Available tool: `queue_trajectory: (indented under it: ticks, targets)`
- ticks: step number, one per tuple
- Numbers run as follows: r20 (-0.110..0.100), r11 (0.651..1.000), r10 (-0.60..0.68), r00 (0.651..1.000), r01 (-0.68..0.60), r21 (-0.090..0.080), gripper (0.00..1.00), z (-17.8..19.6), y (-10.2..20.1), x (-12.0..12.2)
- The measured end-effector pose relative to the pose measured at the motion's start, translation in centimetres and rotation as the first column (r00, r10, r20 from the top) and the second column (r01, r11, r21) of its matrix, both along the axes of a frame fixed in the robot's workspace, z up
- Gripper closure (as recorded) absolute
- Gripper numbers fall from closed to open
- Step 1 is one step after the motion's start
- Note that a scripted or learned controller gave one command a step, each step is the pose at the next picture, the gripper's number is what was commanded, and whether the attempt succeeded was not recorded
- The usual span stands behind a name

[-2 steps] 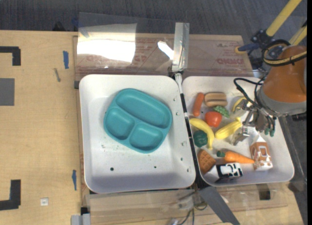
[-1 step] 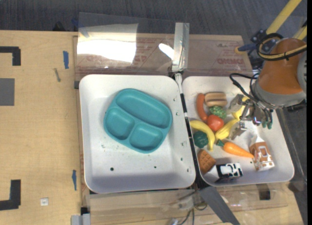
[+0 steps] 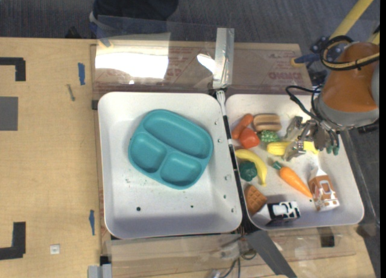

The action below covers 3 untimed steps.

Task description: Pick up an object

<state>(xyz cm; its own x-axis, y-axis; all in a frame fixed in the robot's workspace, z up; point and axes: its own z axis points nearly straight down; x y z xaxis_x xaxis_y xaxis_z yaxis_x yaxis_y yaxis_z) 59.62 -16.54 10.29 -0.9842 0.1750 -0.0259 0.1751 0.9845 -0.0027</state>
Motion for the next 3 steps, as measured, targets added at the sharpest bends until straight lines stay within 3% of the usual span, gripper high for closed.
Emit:
queue_trajectory:
  ticks: [1, 2, 3]
  targets:
    - [-0.001, 1.000, 0.000, 1.000, 0.000, 0.001, 0.00, -0.1, 0.1, 0.0]
    - [-0.013, 0.993, -0.119, 0.993, 0.119, 0.006, 0.00, -1.3, 3.8, -2.3]
    - [-0.013, 0.994, -0.110, 0.994, 0.110, 0.006, 0.00, -1.3, 6.3, -8.3]
